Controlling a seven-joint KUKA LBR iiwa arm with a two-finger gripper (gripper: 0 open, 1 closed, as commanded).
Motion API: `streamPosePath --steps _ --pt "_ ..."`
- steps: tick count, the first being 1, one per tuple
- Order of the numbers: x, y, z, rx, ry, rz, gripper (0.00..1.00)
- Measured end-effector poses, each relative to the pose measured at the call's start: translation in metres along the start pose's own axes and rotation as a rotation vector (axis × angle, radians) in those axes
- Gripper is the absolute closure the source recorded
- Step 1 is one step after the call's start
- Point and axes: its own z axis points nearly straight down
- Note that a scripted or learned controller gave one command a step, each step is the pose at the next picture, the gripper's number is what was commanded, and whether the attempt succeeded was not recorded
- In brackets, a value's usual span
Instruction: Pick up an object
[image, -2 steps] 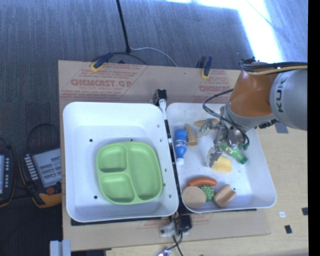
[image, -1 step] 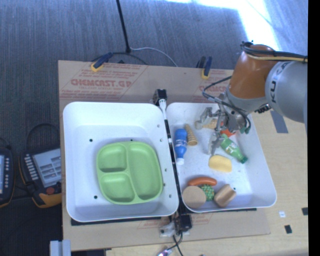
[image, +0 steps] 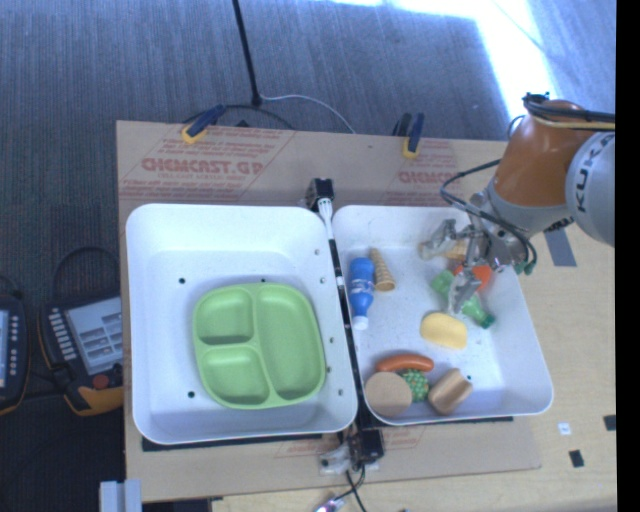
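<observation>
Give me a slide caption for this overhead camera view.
Gripper reaches into the right bin of toy food; a green tray sits in the left bin.

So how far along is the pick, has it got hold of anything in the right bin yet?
Done: the gripper has reached into the right bin, low over the green and orange pieces. In hand: nothing visibly between its fingers; it looks set to close there. Left: grasp and lift. The yellow piece, blue bottle and hot dog lie untouched; the green tray sits in the left bin.
</observation>
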Motion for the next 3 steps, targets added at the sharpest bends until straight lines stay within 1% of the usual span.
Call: streamPosePath --steps 1,2,3 --pt "-0.009 0.007 0.000 0.010 -0.014 -0.466 0.00" --pt "-0.002 0.034 0.000 0.012 -0.016 -0.290 0.00" --pt "-0.003 0.017 0.000 0.009 -0.015 -0.291 0.00"
